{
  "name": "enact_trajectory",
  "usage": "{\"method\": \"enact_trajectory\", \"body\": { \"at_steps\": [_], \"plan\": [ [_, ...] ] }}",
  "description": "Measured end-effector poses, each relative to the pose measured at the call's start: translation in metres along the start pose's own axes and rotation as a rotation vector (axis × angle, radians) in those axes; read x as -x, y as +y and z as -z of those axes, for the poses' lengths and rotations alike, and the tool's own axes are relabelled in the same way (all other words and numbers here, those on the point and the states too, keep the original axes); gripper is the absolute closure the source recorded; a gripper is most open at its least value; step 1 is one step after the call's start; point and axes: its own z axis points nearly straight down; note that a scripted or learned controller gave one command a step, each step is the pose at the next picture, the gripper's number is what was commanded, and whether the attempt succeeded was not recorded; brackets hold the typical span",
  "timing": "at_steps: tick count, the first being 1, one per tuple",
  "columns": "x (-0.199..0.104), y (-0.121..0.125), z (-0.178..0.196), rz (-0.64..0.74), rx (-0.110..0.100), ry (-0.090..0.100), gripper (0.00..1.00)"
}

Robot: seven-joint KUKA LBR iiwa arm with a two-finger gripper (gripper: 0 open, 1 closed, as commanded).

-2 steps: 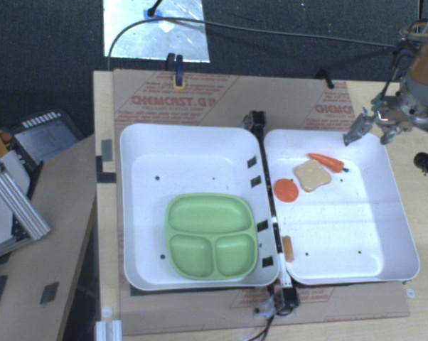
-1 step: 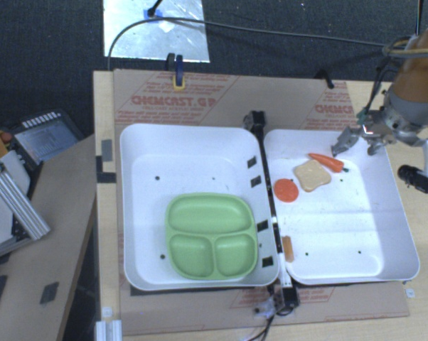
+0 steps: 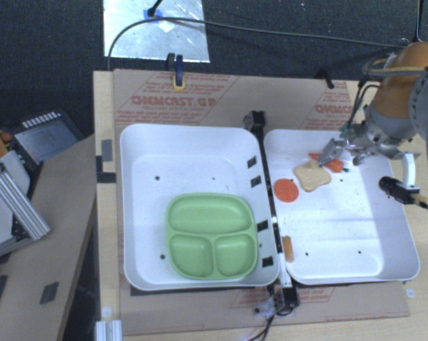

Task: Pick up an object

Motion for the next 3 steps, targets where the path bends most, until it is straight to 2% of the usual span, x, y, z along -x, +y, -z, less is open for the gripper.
{"method": "enact_trajectory", "body": {
  "at_steps": [1, 2, 3],
  "plan": [
    [0.000, 0.002, -0.023, 0.000, 0.007, -0.003, 0.00],
    [0.000, 0.004, -0.010, 0.004, 0.014, -0.003, 1.00],
    [-0.005, 0.003, 0.054, 0.000, 0.012, -0.003, 1.00]
  ]
}}
